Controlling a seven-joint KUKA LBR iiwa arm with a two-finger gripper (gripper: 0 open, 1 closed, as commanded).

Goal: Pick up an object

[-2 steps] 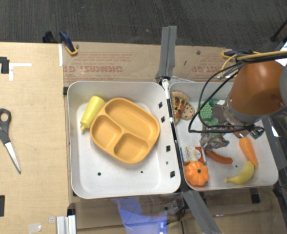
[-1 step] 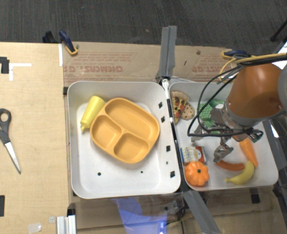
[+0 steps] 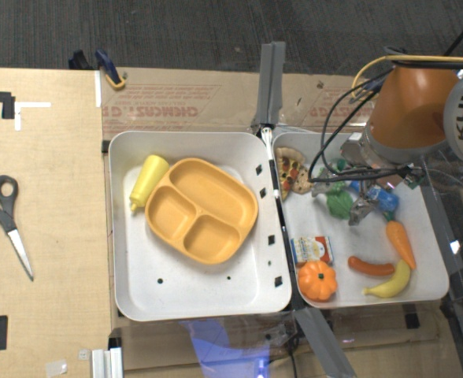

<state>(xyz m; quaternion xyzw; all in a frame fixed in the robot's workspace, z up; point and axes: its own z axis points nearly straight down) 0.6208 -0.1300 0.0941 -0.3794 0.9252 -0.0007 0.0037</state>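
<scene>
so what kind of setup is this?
Likely a robot lab bin-picking bench: two white bins of toy items such as a pumpkin and banana, a cabled arm's gripper over them, scissors on the cardboard-covered bench.

1. The arm reaches in from the upper right, its grey casing at the frame's edge.
2. The orange band point(image 3: 409, 105) sits above the wrist, facing the camera from overhead.
3. Black and yellow cables loop around the wrist.
4. The pincer point(image 3: 363, 209) points downward below the band; its finger state is unclear.
</scene>
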